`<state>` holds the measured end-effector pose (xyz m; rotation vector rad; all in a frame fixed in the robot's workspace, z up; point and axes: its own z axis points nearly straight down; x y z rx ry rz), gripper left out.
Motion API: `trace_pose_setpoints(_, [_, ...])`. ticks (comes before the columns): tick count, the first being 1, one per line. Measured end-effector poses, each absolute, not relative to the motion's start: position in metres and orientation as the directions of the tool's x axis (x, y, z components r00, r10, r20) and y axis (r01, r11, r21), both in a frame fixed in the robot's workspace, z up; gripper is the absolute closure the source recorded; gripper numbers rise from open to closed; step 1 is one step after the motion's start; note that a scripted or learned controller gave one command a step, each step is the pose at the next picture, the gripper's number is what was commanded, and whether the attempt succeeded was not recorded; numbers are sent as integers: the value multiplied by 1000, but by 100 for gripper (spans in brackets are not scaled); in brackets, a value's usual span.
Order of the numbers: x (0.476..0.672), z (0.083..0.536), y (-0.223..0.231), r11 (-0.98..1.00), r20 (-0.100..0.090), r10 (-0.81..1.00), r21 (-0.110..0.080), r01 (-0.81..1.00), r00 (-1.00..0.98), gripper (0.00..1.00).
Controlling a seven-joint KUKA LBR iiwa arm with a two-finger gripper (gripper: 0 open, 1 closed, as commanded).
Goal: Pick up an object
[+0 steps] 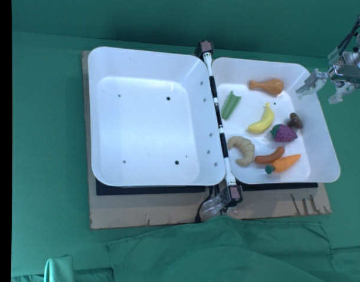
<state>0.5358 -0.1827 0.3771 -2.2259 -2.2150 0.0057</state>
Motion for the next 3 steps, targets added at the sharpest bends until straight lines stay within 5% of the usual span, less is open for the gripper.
trace_pose_setpoints(1, [505, 195, -188, -4, -4, 1000, 3, 1000, 4, 0])
trace_pose_setpoints(2, [505, 201, -190, -8, -4, 1000, -1, 1000, 8, 100])
trace_pose_setpoints(3, [467, 188, -188, -7, -1, 1000, -1, 1000, 7, 100])
